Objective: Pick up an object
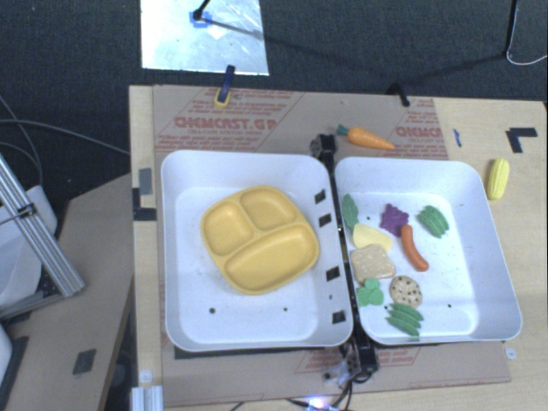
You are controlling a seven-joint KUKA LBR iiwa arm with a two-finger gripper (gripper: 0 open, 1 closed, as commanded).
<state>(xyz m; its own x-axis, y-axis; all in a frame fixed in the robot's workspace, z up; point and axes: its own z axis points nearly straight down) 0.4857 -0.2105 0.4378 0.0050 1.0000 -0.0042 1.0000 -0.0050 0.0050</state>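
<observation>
Toy food lies in the right white bin [479,187]: purple grapes [394,218], a green leafy piece [434,220], an orange-red sausage [413,247], a yellow cheese wedge [371,236], a slice of toast [372,264], a chocolate-chip cookie [404,291], a small broccoli piece [370,294], green pea pods [404,318] and a green pickle [348,210] by the left wall. The left white bin [184,187] holds a yellow divided plate [259,239].
On the cardboard behind the bins lies a toy carrot [366,138]. A yellow corn cob [497,179] rests right of the right bin. A blue and yellow clip [225,86] sits at the board's far edge. A metal frame [34,229] stands at the left.
</observation>
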